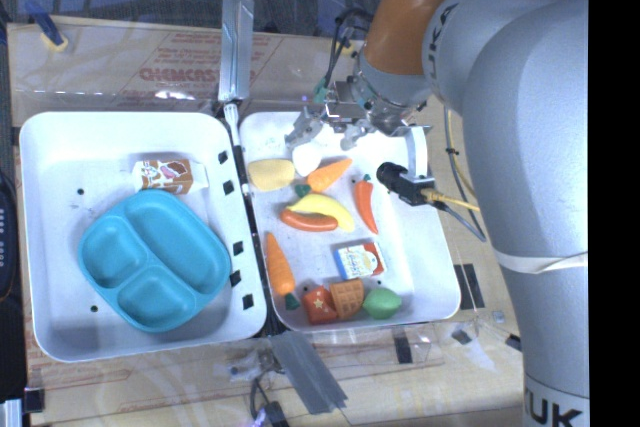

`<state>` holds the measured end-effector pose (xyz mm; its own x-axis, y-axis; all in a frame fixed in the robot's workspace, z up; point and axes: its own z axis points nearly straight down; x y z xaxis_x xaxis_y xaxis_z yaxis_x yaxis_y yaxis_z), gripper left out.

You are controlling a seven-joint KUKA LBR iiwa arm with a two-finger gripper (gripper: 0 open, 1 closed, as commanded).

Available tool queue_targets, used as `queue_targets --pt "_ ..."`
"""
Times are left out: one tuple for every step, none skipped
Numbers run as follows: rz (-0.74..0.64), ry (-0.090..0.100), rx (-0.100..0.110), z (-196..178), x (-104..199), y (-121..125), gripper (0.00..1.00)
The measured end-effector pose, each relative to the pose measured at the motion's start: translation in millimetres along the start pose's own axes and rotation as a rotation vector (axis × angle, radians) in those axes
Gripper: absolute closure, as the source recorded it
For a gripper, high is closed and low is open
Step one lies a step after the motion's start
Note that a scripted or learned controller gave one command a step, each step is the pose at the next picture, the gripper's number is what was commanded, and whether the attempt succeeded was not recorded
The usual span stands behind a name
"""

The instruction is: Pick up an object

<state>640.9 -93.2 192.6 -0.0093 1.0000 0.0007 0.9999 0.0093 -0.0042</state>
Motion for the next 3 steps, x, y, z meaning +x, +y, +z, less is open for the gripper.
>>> queue_targets --pt "0.037 0.000 0.000 101.7 -26.8 -35.7 0.00" --pt "0.123 0.000 -0.010 -3.5 18.3 -7.3 0.00" --pt "0.155 0.000 0.001 101.9 -7.4 -45.4 0.00"
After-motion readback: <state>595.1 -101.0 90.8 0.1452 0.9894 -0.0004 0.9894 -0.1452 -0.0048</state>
